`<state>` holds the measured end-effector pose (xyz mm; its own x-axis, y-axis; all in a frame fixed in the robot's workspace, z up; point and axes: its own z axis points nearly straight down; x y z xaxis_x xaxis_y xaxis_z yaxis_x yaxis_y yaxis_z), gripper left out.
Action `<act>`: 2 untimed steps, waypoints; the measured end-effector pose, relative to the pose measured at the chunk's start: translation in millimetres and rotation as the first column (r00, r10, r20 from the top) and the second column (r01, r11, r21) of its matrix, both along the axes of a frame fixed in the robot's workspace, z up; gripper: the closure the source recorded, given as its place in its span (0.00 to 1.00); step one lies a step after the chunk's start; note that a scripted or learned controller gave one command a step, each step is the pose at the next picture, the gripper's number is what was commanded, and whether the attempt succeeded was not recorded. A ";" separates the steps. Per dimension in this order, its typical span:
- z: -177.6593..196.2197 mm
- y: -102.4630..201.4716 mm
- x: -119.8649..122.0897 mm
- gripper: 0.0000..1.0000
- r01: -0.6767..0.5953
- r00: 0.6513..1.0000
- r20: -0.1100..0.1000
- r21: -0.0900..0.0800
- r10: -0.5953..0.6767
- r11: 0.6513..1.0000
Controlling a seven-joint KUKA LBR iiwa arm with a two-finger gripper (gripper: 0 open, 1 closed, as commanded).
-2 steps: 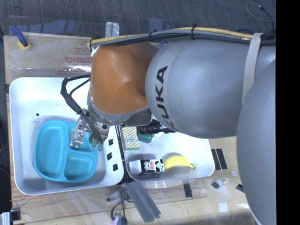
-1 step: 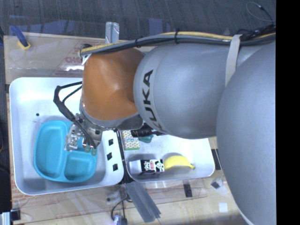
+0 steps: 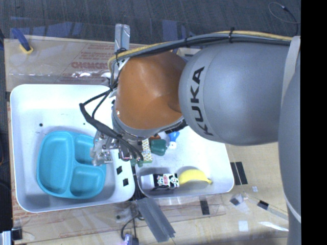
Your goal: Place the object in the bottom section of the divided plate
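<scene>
Item: gripper [image 3: 103, 154], fingers' state cannot be told, nothing seen between them. It hangs over the divided plate's [image 3: 53, 162] right edge; your bottom section lies just below-left (left bin).

Arm shell [image 3: 240, 86]: smooth rounded grey casing, frame's right, black "KUKA" lettering.
Band [image 3: 148, 93]: glossy orange dome, frame centre.
Cables [image 3: 204, 39]: black and yellow, along the top; thin black loops at left.
Gripper [image 3: 104, 154]: small silvery metal assembly.

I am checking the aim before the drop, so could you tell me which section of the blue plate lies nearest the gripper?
The upper right section of the blue plate: the gripper sits at its right rim, while the tall left section and bottom right section lie farther off.
</scene>
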<state>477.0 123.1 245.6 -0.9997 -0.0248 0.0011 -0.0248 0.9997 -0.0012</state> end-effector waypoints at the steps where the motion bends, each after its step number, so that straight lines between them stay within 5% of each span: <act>1: 43.1 -29.0 8.6 1.00 0.142 0.990 0.004 0.001 -0.142 0.990; 2: -14.4 -12.5 -0.3 1.00 0.177 0.984 0.001 0.001 -0.177 0.984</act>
